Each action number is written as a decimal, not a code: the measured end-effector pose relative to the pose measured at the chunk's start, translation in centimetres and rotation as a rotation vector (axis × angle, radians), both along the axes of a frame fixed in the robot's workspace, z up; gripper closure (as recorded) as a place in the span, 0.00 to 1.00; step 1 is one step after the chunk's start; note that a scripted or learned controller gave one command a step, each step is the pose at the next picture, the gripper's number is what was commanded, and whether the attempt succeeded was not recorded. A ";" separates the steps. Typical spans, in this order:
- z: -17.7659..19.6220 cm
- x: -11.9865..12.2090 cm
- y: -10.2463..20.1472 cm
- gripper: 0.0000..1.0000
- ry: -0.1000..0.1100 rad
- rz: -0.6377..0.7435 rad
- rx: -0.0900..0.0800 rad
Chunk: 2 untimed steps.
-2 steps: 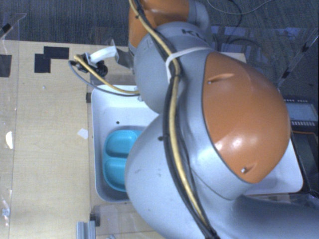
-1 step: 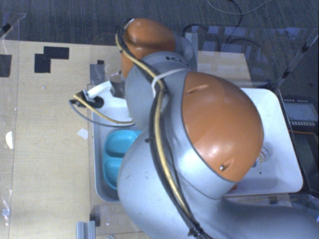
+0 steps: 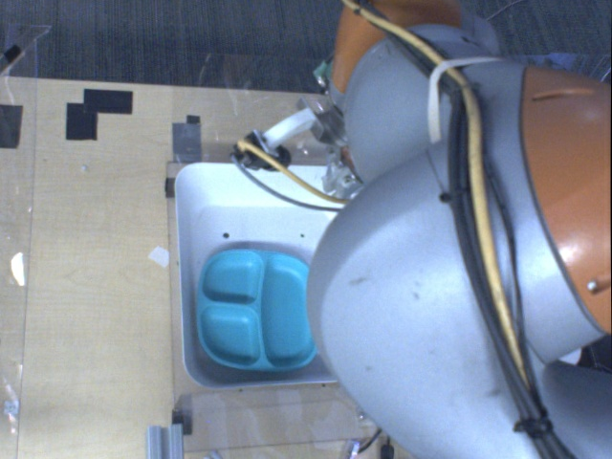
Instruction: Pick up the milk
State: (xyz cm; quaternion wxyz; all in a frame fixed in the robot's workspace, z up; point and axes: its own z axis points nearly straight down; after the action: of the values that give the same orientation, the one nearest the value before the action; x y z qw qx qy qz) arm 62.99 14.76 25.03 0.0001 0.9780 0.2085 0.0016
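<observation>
**A:** The right side of the view is taken up by the grey arm (image 3: pixel 449 256), with an orange band (image 3: pixel 392 3) seen at the top.

**B:** And the gripper (image 3: pixel 337 172)?

**A:** Its metal end is glimpsed at the far edge of the white bin (image 3: pixel 239 199), tucked against the arm's bulk. How far it is open cannot be told, and nothing can be made out in its hold.

**B:** Where is the milk placed?

**A:** That cannot be told either. Much of the bin is covered by the arm, and no carton can be picked out in the part that is seen.

**B:** What is seen in that part, then?

**A:** A blue tray (image 3: pixel 256 309) is laid flat in the near left corner of the bin. It is divided into three compartments: two small ones stacked on the left, one long one on the right. Its right edge is overlapped by the arm.

**B:** Anything by the wrist?

**A:** A yellow cable (image 3: pixel 287 165) and a black one are looped out over the bin's far rim, just beside a short white cylinder (image 3: pixel 287 128) mounted there.

**B:** And outside the bin?

**A:** The pale wooden counter (image 3: pixel 96 285) is marked with black tape patches (image 3: pixel 96 111) towards the far left, and a small white scrap (image 3: pixel 159 254) is lying just left of the bin wall.
</observation>
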 end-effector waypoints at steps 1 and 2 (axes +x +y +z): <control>18.6 -0.7 -1.4 1.00 -0.002 -0.071 0.000; 19.6 -0.6 -1.4 1.00 -0.005 -0.068 0.001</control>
State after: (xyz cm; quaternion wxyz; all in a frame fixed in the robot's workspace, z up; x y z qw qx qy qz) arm 62.34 13.35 44.64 0.0005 0.9845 0.1753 0.0043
